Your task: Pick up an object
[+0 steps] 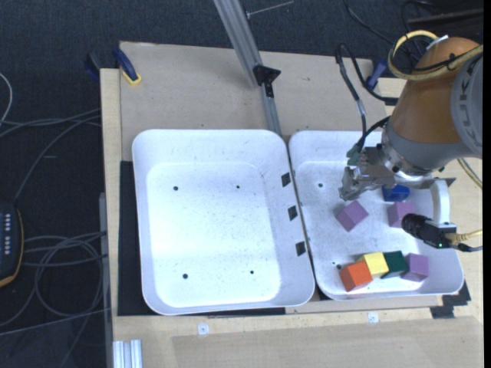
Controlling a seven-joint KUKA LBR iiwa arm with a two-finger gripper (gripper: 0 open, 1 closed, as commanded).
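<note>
Purple block (352,215) just below the claw (354,192), apart, claw's grip state unclear

A purple cube (352,215) lies tilted mid-bin in the right bin (322,274) — just below the end effector (353,193).

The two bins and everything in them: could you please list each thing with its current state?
Left bin: lying flat on the bench.
Right bin: holding all the blocks.
Gripper: low in the right bin, just above the purple block.
Purple block: loose on the bin floor, tilted.
Blue block: partly hidden by the arm.
Orange, yellow and green blocks: packed in a row.
</note>
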